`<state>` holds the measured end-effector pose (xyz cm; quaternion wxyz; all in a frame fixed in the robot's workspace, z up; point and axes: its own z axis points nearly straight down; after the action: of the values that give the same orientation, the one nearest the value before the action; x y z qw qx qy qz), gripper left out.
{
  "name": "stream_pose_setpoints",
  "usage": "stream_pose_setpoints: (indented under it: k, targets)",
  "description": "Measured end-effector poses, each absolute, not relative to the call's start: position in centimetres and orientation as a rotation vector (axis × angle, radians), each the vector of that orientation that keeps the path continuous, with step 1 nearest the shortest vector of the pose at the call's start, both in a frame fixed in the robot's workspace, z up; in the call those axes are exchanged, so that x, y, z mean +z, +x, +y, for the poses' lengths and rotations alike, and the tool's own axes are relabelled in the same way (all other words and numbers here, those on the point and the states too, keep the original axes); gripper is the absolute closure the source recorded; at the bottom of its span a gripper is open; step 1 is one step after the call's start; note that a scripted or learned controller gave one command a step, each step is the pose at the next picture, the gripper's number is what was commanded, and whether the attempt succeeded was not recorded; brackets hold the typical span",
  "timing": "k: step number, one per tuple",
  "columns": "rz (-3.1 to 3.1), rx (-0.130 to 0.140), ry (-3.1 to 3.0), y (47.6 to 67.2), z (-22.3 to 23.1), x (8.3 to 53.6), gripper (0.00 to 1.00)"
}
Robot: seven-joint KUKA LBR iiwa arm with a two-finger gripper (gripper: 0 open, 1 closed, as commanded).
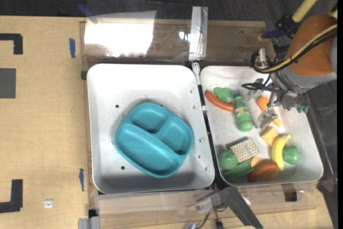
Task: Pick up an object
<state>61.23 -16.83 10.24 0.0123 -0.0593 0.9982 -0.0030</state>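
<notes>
- Two white bins side by side on the bench: left bin (102, 115) carries a teal divided tray (154, 138); right bin (313, 161) carries the toy food clutter.
- Arm (313, 53) comes in over the right bin's far right corner, orange band above the wrist; gripper (269, 113) hangs low over the bin's right-centre.
- Jaw state: cannot tell; finger area is small and tangled with cables and the items under it.
- Nothing visibly between the fingers, so no grasp claimed.
- Candidate objects: small orange piece (262, 102) just beside the gripper toward the far edge, yellow wedge (268, 135) just beside it toward the near edge.
- Green bottle (242, 114) lies just left of the gripper, long axis running far-to-near.
- Carrot (221, 102) further left near the dividing wall, lying slantwise.
- Banana (279, 150), green ball (291, 155), checkered block (244, 149), tomato (263, 169) crowd the bin's near edge.
- Judgement: the nearest pick is one of the small pieces directly under the gripper; likely a short drop, with crowding a risk.
</notes>
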Motion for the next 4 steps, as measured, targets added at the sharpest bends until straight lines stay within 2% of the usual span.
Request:
stream_pose_setpoints:
  k: [1,2,3,4]
  targets:
    - [3.128,-0.001,-0.135,60.3,-17.3,8.9,0.0]
    - [3.129,-0.001,0.053,61.4,-14.7,8.9,0.0]
    - [3.129,-0.002,0.053,61.4,-14.7,8.9,0.0]
    - [3.127,0.0,0.141,57.3,-12.1,8.9,0.0]
